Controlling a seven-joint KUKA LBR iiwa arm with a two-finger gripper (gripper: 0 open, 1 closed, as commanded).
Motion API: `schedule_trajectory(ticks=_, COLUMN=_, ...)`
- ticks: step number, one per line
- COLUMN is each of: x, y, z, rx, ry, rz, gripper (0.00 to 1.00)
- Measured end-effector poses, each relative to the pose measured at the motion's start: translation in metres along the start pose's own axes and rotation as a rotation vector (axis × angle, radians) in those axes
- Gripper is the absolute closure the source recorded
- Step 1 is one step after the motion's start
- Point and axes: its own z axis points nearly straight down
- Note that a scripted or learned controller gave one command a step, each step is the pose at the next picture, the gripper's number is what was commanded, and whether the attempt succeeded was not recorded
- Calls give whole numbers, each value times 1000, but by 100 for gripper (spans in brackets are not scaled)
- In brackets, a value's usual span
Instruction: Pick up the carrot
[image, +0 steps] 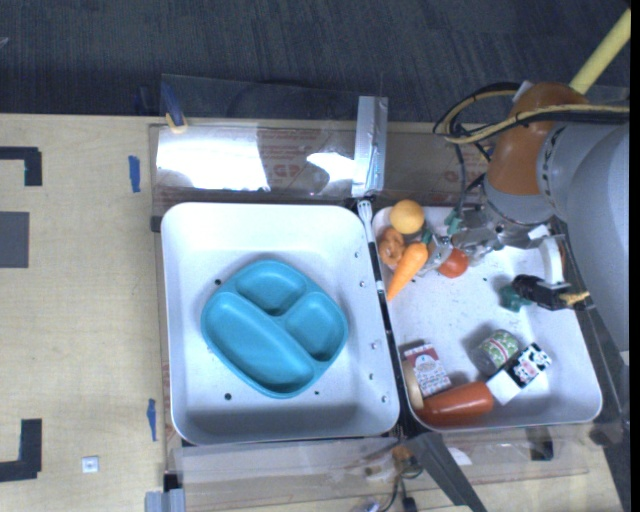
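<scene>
- Bench (70, 300) surface of pale wood carries two shallow white bins side by side: left bin (190, 400) and right bin (570, 400).
- Right bin, nearest edge: a red sausage (455, 400) lies along the near wall, with a small red-and-white carton (428, 368) touching its left end.
- Just beside the sausage's right end stands a black-and-white cow toy (527, 368). A green-labelled can (497, 350) touches the toy on its left.
- Left bin: a blue divided plate (275, 325) with three compartments lies flat in the middle of the floor, apart from all walls.
- Right bin, far left part: the carrot (405, 268) lies on the floor at a slant, close to the wall shared with the left bin. Its thin tip points to the near left and its thick end to the far right.
- A small red round item (452, 263) lies just right of the carrot's thick end.
- The tool (465, 238) hangs over that red item, near the carrot and apart from it. How far the tool is open cannot be told, and the carrot is not in its hold.
- An orange-brown item (390, 243) touches the carrot's far side, and a yellow lemon (406, 216) sits just beyond it at the far wall.
</scene>
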Motion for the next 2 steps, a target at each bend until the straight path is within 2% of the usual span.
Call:
schedule_trajectory(ticks=1, x=26, y=4, z=-61, rx=-41, ry=-7, rz=-89, gripper=0)
schedule_trajectory(ticks=2, x=27, y=4, z=-65, rx=-35, ry=-7, rz=-94, gripper=100)
